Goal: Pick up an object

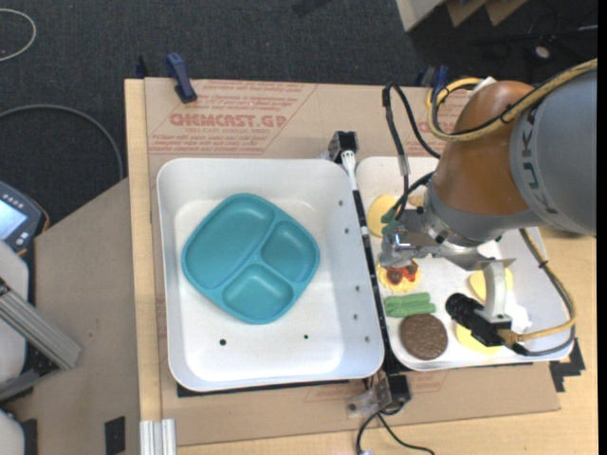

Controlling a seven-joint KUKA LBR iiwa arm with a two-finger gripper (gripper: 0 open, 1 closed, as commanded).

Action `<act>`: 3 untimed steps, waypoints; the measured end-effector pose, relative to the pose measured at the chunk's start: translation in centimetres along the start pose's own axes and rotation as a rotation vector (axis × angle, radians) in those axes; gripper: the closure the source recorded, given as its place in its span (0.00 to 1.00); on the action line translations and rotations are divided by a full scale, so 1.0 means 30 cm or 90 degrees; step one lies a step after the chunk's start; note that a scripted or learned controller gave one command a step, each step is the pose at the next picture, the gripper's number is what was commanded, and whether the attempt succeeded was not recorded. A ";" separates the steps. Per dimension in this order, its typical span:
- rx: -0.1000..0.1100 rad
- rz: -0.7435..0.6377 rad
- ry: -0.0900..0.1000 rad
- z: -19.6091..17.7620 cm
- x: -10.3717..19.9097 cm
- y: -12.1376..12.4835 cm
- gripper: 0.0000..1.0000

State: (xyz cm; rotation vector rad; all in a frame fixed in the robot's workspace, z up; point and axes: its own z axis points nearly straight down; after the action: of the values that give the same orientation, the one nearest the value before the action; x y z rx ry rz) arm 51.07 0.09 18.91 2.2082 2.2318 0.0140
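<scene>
We hang our gripper (396,245) low over the right bin (542,282), where the toy food (406,303) lies within reach, though whether it is open or closed we cannot tell, the wrist hiding it.

The grey arm (531,159) covers much of the right bin (545,297) and is cut off at the right edge. A yellow object (383,209) shows only partly behind the wrist.
</scene>
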 end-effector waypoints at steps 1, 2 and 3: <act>0.002 0.003 -0.002 -0.205 0.126 -0.104 1.00; -0.003 0.001 -0.001 -0.565 0.320 -0.094 1.00; -0.003 0.001 -0.001 -0.740 0.619 0.241 1.00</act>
State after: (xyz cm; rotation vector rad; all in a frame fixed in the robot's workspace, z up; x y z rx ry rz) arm 57.94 18.64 41.25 2.2076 2.2264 0.0187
